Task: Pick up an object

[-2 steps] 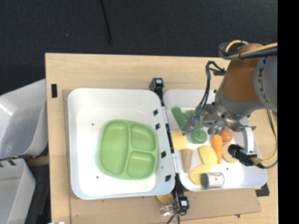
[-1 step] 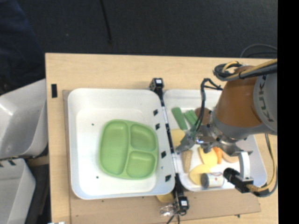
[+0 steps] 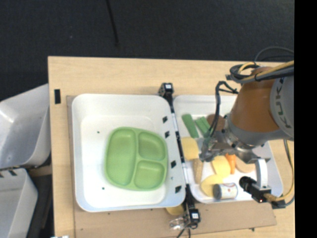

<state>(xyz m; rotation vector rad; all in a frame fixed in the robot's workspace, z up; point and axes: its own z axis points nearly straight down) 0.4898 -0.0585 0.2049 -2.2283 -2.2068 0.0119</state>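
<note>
The grey arm with its orange band (image 3: 255,100) is reaching in from the right and hanging low over the right bin (image 3: 198,102). Its pincer (image 3: 212,151) is sitting among the clutter there, and whether it is apart or together I cannot tell, nor whether anything is caught in it. Below it, yellow pieces (image 3: 218,172) are lying beside a small orange piece (image 3: 231,161), with a white cylinder (image 3: 225,191) resting at the bin's near edge. Green sticks (image 3: 190,125) are lying toward the far side, left of the wrist. In the left bin (image 3: 86,133), a green divided plate (image 3: 136,157) is sitting on the counter's (image 3: 99,73) left half.
</note>
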